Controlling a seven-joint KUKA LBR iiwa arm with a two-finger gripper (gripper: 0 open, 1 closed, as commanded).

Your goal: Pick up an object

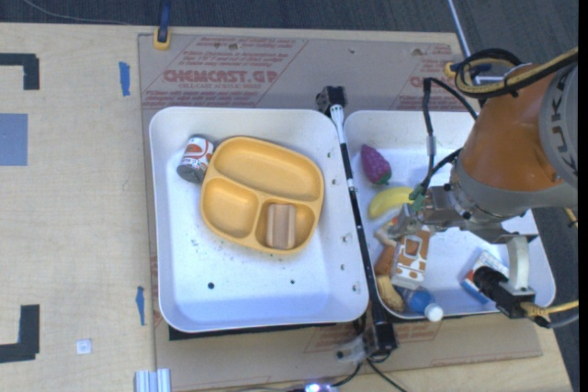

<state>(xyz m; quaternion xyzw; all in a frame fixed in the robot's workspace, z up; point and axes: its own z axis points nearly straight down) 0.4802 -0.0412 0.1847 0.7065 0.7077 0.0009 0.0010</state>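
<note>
- Claw (415, 214): low in right bin (542, 285), over banana (390, 200) and snack packet (410, 258); grip state cannot be told
- Left bin (175, 289): yellow tray (253, 170), can (194, 158) at its 9 o'clock

The counter (73, 197) carries two shallow white bins side by side; the left bin (266, 298) holds a yellow divided tray (248, 170) with a tan block (281, 225) in its lower right compartment, and a small can (194, 158) lies touching the tray's upper left edge; the right bin (450, 275) holds a purple fruit (374, 163), a banana (390, 199), an orange-and-white carton (410, 259) and a blue-and-white bottle (424, 306) near its front edge; the grey-and-orange arm (505, 151) reaches over the right bin, its tool (424, 218) low beside the banana and above the carton.
</note>
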